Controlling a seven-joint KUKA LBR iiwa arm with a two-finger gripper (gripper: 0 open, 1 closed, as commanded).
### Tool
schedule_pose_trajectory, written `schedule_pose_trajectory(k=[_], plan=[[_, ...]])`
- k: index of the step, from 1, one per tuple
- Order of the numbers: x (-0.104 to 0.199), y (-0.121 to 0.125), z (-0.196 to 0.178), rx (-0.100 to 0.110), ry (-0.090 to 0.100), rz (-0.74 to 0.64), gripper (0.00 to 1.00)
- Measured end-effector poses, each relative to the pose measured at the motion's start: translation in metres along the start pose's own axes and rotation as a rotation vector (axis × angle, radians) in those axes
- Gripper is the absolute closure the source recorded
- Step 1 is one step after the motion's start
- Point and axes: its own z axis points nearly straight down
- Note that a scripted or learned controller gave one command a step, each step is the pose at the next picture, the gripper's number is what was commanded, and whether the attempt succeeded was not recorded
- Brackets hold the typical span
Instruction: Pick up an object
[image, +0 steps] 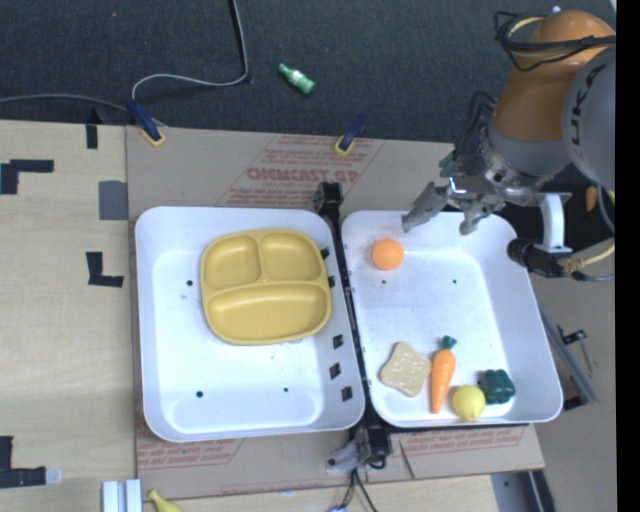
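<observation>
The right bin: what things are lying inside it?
Inside the right bin lie an orange ball, a bread slice, a carrot, a lemon and a green piece. The gripper covers a little of the far rim.

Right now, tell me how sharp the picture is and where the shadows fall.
Camera view: even, soft lighting; the small orange ball, the yellow three-compartment plate and the orange toy carrot look sharp; faint shadows hug the right white bin's rim; the open two-finger end effector looks slightly soft.
</observation>
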Motion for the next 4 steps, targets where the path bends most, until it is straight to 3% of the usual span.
schedule_pose_trajectory(k=[1,2,3,4], plan=[[0.005,0.039,0.089,0.003,0.000,0.000,0.00],[0.003,0.019,0.171,-0.002,-0.001,0.000,0.00],[0.003,0.017,0.164,0.010,0.000,0.000,1.00],[0.004,0.019,0.162,-0.002,-0.002,-0.001,0.00]])
